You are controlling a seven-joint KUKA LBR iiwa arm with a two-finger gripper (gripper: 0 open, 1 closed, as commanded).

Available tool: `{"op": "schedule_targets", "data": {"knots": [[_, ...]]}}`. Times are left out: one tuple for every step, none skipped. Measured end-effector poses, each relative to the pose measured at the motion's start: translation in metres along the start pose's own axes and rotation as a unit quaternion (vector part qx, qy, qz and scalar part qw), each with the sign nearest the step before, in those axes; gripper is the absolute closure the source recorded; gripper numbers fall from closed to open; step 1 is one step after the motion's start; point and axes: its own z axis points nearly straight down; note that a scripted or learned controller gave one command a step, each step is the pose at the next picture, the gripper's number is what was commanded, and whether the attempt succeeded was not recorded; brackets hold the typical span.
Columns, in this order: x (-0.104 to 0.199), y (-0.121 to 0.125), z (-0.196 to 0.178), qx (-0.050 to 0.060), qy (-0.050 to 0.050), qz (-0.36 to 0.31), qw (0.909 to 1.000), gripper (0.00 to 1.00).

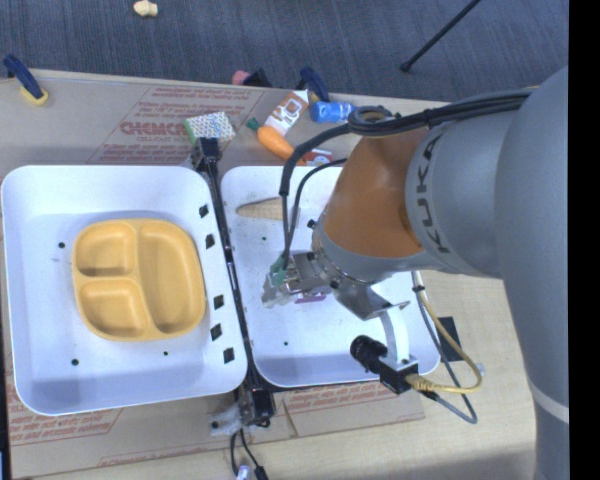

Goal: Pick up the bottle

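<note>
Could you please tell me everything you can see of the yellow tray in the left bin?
The yellow tray is a rounded-corner plate of what looks like moulded plastic, split into three compartments: two smaller ones stacked on its left side and one long one on its right. It lies flat, right side up, near the middle of the left bin, turned slightly askew to the bin's walls. Its compartments look bare, and it rests on the bin floor alone.

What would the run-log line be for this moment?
arm: reaching into right bin | hand: low over bin floor, grip unclear | bottle: outside bins, on cardboard behind | left bin: yellow divided plate
</note>
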Motion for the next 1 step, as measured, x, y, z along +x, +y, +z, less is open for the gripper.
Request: {"op": "schedule_targets", "data": {"knots": [[0.0233, 0.0031, 0.0138, 0.002, 0.001, -0.229, 0.9734, 1.0]]}}
